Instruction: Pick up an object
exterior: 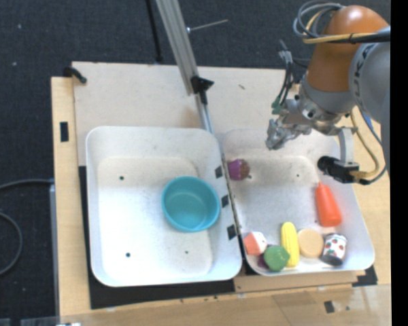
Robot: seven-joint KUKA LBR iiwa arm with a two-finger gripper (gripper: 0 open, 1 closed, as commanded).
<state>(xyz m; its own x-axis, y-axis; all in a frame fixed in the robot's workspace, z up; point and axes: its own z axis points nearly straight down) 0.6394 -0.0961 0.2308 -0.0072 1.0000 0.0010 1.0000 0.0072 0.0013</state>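
My gripper hangs over the far rim of the right bin, pointing down, with nothing visible between its fingers. A small purple object lies at the bin's left wall, to the gripper's lower left. An orange carrot-like piece rests by the right wall. Along the near edge sit a red-and-white block, a green piece, a yellow corn-like piece, a tan round piece and a white die-like piece with dark spots.
A blue bowl sits upright in the left bin. A slanted metal rail runs from the top down to the seam between the bins. A black fitting sticks out at the right bin's far right.
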